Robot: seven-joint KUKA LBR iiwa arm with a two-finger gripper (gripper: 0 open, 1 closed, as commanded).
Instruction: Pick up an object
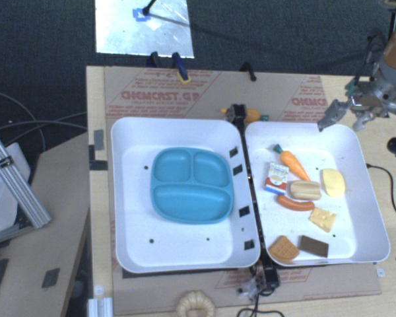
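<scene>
The right bin (363, 170) holds toy food: an orange carrot (293, 164), a small white packet (276, 175), a bread roll (305, 190), a red sausage (295, 204), a pale yellow lemon-like piece (333, 182), a cheese wedge (323, 218), a round cracker (284, 249) and a brown chocolate bar (313, 246). My gripper (347, 114) hangs at the upper right, above the far rim of the right bin, with its two fingers spread apart and nothing between them.
The left bin (129, 243) holds a blue divided plate (191, 184). A black divider with clips (245, 177) runs between the bins. A foil sheet (144, 18) lies at the back. An aluminium frame (13, 183) stands at left.
</scene>
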